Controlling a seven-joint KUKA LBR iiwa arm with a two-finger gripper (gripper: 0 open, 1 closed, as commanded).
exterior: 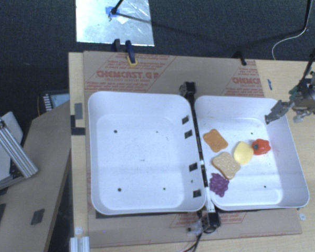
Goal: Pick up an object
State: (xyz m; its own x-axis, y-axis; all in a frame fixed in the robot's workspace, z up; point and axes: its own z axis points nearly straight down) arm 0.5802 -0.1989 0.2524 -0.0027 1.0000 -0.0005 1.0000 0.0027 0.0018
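Several toy foods lie in the right bin: an orange cracker-like piece, a yellow piece, a red pepper touching the yellow piece, a tan bread slice and a purple grape bunch. My gripper hangs over the right bin's far right rim, up and to the right of the red pepper. It is open, with nothing between its fingers.
The left bin sits beside the right one, with a black hinge strip between them. Both rest on a cardboard sheet. A shiny metal plate lies beyond the bench. An aluminium frame stands at left.
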